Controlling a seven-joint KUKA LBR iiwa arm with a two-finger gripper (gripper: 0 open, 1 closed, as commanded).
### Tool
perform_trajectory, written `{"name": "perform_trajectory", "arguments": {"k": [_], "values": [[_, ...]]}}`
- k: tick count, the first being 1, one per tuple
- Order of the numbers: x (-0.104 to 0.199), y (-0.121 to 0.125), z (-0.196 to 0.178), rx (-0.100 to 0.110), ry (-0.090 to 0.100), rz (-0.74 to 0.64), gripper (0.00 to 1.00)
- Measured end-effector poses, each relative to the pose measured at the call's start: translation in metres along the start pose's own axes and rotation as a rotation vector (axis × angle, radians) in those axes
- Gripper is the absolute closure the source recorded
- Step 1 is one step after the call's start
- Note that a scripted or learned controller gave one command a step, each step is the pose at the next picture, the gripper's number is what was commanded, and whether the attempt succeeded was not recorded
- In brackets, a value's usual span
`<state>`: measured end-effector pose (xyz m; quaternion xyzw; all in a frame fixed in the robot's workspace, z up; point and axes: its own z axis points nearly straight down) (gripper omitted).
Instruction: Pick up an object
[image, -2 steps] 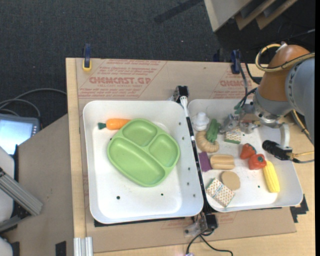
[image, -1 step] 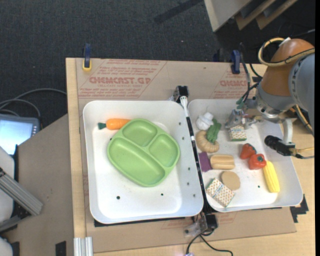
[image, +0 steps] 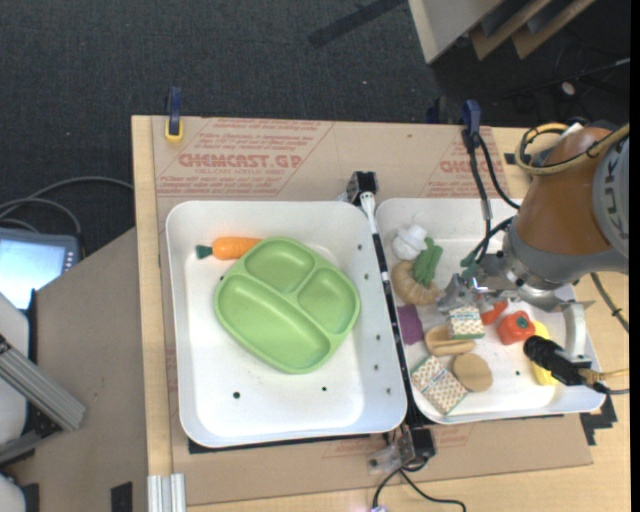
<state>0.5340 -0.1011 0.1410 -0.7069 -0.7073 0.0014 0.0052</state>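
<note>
While hovering low over the right bin (image: 500, 402), seemingly at the approach step. Gripper (image: 462, 292) state: cannot tell. Next, probably lowering onto the small box (image: 466, 322).

Dark grey carpet floor (image: 150, 50) spreads around the bench. A brown cardboard sheet with red print (image: 250, 155) covers the bench top. Pale wooden furniture (image: 480, 25) sits top right, and a curling white cable (image: 60, 190) runs at left.

In the left bin (image: 190, 330) a plate (image: 288, 304) lies, a carrot (image: 230, 247) behind it; small things crowd the right bin (image: 520, 402).
</note>
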Motion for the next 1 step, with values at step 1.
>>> {"name": "perform_trajectory", "arguments": {"k": [1], "values": [[0.0584, 0.04, -0.0491, -0.017, -0.005, -0.007, 1.0]]}}
